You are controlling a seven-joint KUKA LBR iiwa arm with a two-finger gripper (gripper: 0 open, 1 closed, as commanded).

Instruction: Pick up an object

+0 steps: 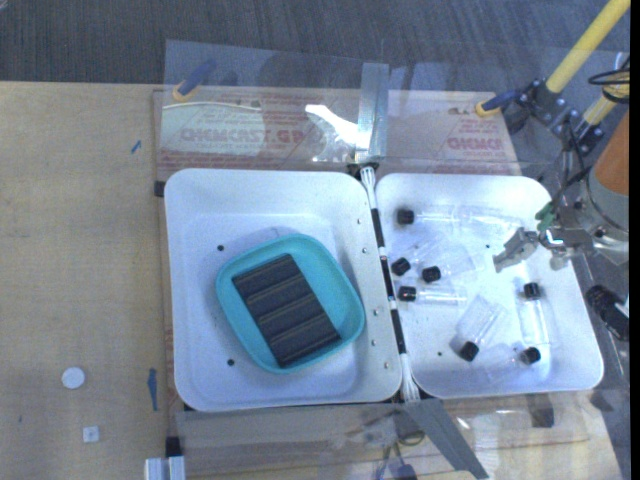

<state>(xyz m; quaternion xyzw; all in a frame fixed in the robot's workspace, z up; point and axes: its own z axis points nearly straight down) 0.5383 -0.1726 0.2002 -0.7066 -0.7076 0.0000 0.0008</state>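
Arm over the right bin
The gripper reaches in low from the right above clear vials, apparently empty-fingered and open.

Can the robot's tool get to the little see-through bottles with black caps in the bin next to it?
Probably yes. The tool hangs over the right bin, with the bottles lying loose and uncovered around it. Nothing stands between them, though clear bottles may be slippery to grab.
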